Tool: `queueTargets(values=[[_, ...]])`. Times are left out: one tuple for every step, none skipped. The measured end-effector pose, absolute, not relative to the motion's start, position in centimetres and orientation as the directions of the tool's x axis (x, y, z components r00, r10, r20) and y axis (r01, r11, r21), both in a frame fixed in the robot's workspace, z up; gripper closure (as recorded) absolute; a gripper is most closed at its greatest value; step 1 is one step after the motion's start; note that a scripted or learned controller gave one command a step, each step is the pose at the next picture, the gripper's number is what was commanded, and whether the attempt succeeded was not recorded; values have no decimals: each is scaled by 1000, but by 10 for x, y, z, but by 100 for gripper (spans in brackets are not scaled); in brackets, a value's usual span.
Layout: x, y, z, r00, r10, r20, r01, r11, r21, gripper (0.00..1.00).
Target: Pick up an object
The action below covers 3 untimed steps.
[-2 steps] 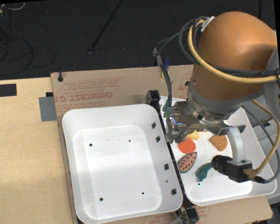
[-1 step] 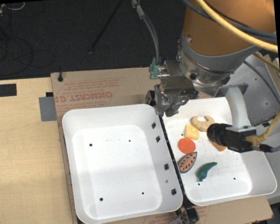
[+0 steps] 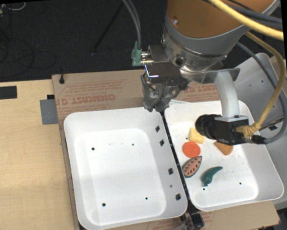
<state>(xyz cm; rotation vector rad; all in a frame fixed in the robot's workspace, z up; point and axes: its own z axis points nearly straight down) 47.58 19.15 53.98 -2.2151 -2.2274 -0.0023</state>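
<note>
- The grey arm with its orange band [image 3: 208, 4] reaches in from the right and hangs over the far edge of the bins.
- The gripper [image 3: 157, 103] sits above the far end of the divider where the two white bins meet; its fingers point down, but how far apart they stand I cannot tell, and nothing is visibly held.
- The right bin [image 3: 261, 186] holds the objects, all in its left half.
- A yellow wedge [image 3: 196, 135] lies just beside an orange disc [image 3: 191, 149].
- Near of the disc lies a watermelon slice [image 3: 192, 167], and right of that a teal curved piece [image 3: 210, 175].
- An orange-brown piece [image 3: 225, 148] is partly hidden under a black camera unit [image 3: 220, 128].
- The left bin [image 3: 80, 143] is well apart from the objects.
</note>
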Motion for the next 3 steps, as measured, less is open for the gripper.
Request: queueTargets(values=[[473,211,368,-2,1000,-9,1000,2,-20,100],[476,85,349,13,1000,-5,1000,-13,-6,100],[476,93,364,0,1000,-1,1000,0,-3,100]])
